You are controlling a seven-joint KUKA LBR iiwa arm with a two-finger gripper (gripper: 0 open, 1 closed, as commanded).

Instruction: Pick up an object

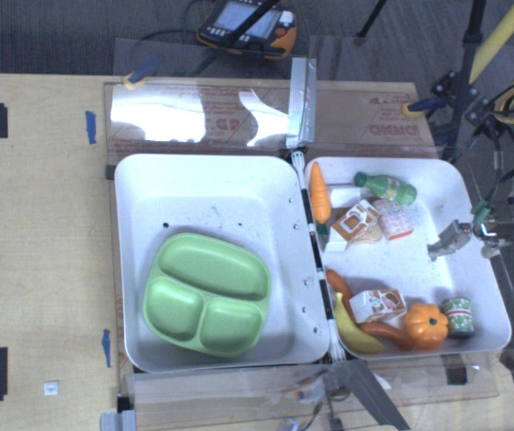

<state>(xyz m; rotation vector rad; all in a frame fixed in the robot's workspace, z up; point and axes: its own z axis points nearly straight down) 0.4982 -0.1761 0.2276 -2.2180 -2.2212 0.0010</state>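
We see the candidate objects gathered in the right bin. Along its left wall an orange carrot lies lengthwise, and near the far edge a green bottle lies on its side. Just beside them, toward the middle of the bin, sit a small brown-and-white carton and a red-and-white packet, touching each other. Along the near edge we find a yellow banana by the left corner, a second small carton resting over it, an orange pumpkin-like fruit and, just beside that toward the right corner, a small green-and-red can.

The gripper hangs above the right edge of this bin, over bare floor between the far group and the near group, touching none of them. We cannot tell how it is set; nothing shows in its grasp.

The left bin carries a green divided plate toward its near left corner, with three compartments facing up. The two bins touch along their shared wall.
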